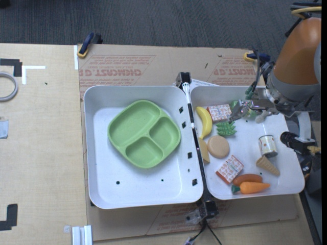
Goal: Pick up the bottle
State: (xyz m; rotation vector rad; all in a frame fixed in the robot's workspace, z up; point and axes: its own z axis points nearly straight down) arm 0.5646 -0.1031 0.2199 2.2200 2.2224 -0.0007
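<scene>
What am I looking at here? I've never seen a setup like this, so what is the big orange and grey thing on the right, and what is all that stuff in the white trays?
The picture comes from one camera fixed above a bench, looking down at a slant. The orange and grey shape is a robot arm reaching in from the right. At its end is a gripper, a two-fingered claw for picking things up; it hovers over the far part of the right bin. I cannot make out whether it holds anything.

The left bin holds a green divided plate. The right bin holds toy food: a banana, a carrot, a round biscuit, an ice-cream cone, a small can and two small printed packets.
</scene>
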